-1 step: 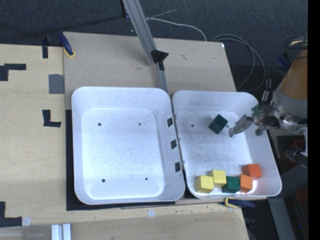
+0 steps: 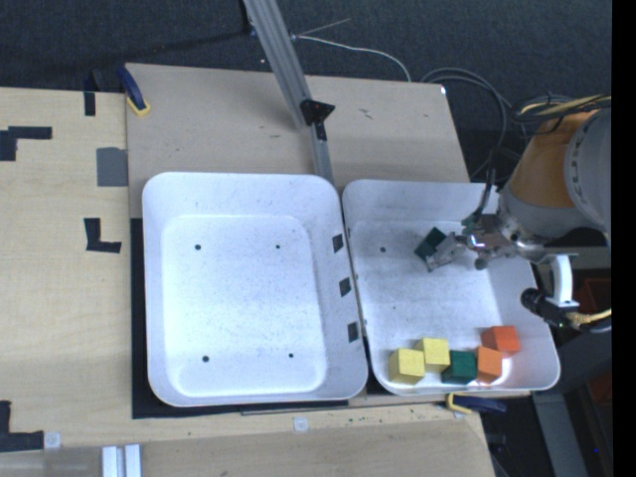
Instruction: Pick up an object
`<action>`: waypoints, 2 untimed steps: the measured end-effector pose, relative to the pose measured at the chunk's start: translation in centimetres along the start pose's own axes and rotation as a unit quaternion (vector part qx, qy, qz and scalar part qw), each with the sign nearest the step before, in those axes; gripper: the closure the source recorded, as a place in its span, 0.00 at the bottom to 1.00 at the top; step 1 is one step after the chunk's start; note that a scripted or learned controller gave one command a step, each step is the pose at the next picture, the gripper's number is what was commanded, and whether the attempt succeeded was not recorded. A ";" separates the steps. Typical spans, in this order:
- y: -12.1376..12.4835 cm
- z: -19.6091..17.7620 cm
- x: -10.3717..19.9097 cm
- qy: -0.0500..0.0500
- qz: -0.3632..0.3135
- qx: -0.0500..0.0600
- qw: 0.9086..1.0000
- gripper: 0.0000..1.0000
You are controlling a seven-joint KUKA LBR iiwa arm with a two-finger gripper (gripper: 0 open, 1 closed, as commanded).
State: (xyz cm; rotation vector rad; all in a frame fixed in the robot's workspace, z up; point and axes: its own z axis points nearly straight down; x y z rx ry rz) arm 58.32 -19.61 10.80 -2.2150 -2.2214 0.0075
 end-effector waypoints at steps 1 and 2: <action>6.0 1.7 5.0 0.000 -0.003 -0.004 1.000 0.00; 2.6 1.6 5.9 0.000 0.001 -0.002 1.000 0.00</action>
